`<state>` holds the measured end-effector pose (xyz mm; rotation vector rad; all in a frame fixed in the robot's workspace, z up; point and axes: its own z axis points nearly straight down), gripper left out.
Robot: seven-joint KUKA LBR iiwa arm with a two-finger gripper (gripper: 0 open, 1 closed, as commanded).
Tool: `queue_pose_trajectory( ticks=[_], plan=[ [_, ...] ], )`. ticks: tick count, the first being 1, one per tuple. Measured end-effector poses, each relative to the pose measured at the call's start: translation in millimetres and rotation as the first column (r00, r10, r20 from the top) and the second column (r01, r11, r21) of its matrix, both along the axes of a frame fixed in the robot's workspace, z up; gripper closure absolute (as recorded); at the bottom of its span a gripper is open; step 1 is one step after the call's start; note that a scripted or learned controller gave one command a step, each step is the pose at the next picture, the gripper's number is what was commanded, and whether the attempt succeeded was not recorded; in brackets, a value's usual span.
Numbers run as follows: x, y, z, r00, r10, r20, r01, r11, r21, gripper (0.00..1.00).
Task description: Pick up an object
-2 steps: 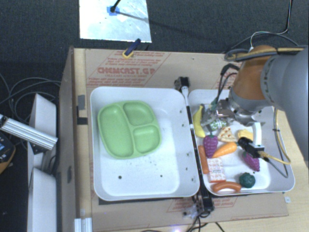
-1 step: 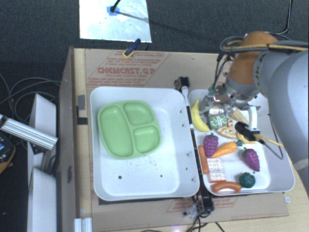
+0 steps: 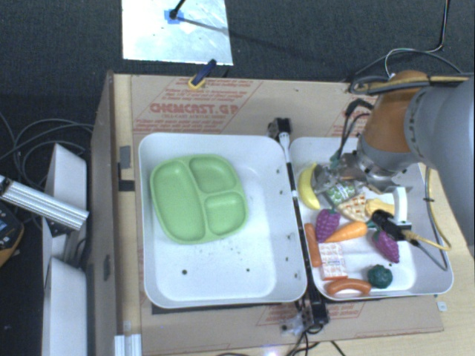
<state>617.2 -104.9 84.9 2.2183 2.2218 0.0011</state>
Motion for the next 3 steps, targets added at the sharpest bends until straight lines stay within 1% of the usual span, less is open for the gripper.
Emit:
queue_pose_trajectory(
  ticks=[1, 2, 3],
  plan=[
    [47.8, 7.6, -1.0, 1.000, -0.002, -0.016, 0.001, 1.000, -0.008, 0.00],
    [-9.5, -16.8, -0.3, 1.000, -0.001, -0.001, 0.001, 1.000, -0.001, 0.00],
    [-45.1, 7.5, -0.1, 1.000, 0.000, 0.000, 0.000, 1.000, 0.001, 0.00]
  ],
)
